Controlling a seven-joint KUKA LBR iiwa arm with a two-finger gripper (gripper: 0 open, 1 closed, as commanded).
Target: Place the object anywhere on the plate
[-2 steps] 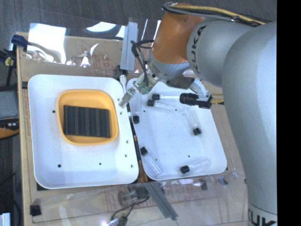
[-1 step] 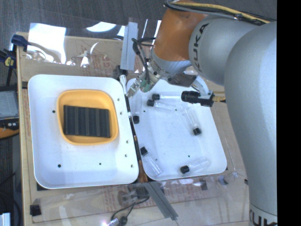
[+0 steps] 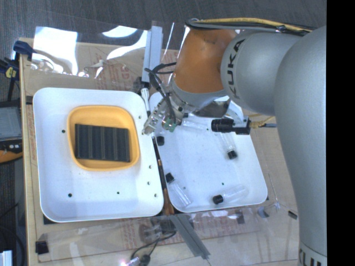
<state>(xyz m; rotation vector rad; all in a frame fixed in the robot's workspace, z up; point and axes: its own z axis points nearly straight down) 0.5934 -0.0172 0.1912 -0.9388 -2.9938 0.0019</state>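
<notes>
A yellow plate [image 3: 101, 114] lies in the left white bin [image 3: 55, 193]. A black ridged rectangular block [image 3: 104, 143] rests flat in the plate's middle. My gripper [image 3: 154, 121] hangs over the seam between the two bins, at the upper left corner of the right bin [image 3: 249, 176] and just right of the plate's upper right corner. Nothing can be made out between its tips from this angle. A small black piece [image 3: 160, 140] lies right below the gripper, at the right bin's left wall.
Clear vials with black caps lie in the right bin: one at the lower left [image 3: 176, 188], one at the bottom [image 3: 228, 194], one at the right [image 3: 229, 147]. The big grey arm [image 3: 277, 60] covers the right bin's upper right.
</notes>
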